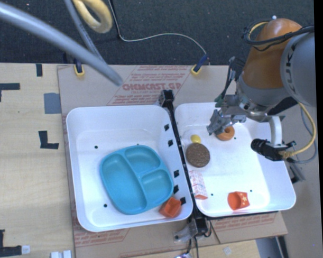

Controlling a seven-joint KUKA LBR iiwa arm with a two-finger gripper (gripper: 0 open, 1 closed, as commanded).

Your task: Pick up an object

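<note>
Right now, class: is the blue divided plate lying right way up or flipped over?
Right way up. The blue divided plate lies flat in the left bin, its three hollow compartments facing upward, nothing in them.

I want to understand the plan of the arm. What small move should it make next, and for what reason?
Probably a short, straight descent. The gripper sits in the right bin, right at a small orange object that lies partly under it. Whether anything is between its fingers cannot be seen, so lowering onto that object before closing seems the sensible step.
</note>
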